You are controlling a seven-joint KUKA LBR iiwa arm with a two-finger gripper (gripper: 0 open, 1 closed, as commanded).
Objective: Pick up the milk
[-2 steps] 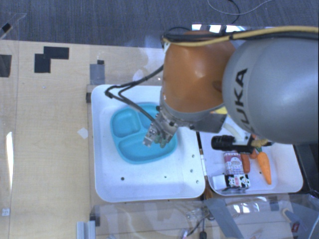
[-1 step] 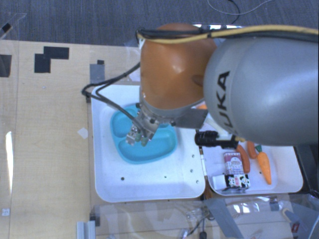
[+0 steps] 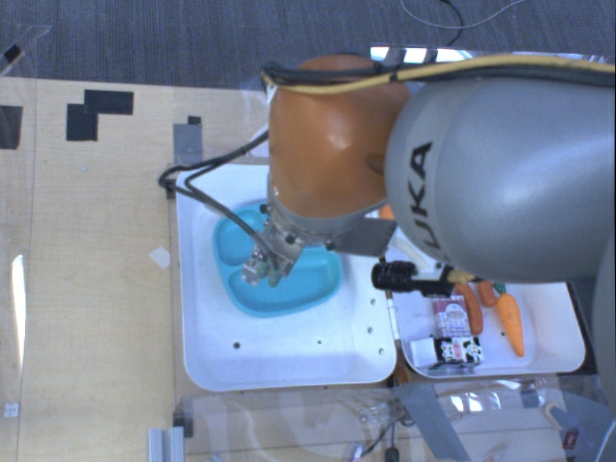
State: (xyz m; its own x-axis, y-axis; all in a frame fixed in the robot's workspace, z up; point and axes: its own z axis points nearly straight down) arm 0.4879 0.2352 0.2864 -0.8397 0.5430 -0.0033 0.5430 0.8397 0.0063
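Camera view: pincer [image 3: 265, 269], grip unclear, over blue plate [image 3: 308, 282]; milk [image 3: 454, 333] beside carrots [image 3: 510, 323]

A robotics lab is indicated by the grey industrial arm [image 3: 500, 171] reaching over two white bins [image 3: 289, 364] set on a pale wooden table [image 3: 87, 287], black tape markers [image 3: 96, 114] at the far left, and grey carpet [image 3: 192, 17] beyond.

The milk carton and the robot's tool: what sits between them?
In the camera view, between the tool over the blue dish and the milk carton lie bare white bin floor and the bins' adjoining rims.
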